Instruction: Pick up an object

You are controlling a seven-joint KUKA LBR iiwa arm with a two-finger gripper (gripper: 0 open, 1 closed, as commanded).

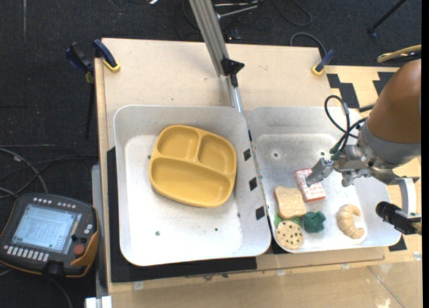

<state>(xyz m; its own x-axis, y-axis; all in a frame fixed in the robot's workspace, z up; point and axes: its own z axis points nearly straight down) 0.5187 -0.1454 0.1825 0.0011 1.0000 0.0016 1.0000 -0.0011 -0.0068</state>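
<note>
The right bin [288, 132] holds several toy foods near its front. A pink and white box [310, 186] lies beside a slice of toast [290, 201]. In front of these lie a dotted cookie [289, 233], a green piece [313, 221] and a croissant [351, 221]. My gripper [334, 174] hangs just right of the pink box and above it, open, with nothing between its fingers. One fingertip [320, 170] is close over the box's upper right corner.
A yellow divided plate [194, 166] lies in the left bin [127, 166]. A slanted metal pole [209, 21] comes down to the bins' shared back edge. A teach pendant [45, 234] lies on the floor at the lower left. Clamps [107, 58] grip the bench's back corners.
</note>
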